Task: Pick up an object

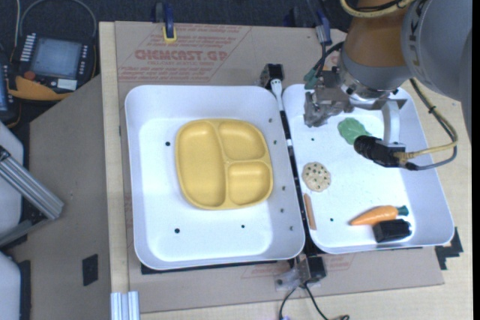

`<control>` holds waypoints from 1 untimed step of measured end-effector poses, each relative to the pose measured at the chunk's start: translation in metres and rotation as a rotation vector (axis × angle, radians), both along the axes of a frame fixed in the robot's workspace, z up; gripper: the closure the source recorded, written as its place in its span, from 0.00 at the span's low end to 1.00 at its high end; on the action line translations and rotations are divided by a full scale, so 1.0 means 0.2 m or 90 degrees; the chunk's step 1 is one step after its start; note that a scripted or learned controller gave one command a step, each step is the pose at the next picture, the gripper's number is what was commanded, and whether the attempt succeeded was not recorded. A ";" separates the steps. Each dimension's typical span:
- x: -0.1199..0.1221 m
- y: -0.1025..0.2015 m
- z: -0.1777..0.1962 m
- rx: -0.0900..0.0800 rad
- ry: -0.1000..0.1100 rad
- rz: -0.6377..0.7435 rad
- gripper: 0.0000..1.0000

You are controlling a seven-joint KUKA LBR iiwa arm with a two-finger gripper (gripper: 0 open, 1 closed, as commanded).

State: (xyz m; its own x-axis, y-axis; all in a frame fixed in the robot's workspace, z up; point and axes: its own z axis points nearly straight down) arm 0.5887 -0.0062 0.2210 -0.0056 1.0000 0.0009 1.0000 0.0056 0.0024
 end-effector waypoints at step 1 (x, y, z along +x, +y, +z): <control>0.04 0.27 0.04 0.000 0.000 -0.001 1.00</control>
State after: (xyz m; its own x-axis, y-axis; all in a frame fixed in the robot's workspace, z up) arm 0.5967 0.0470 0.2298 -0.0046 1.0000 0.0006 1.0000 0.0046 0.0031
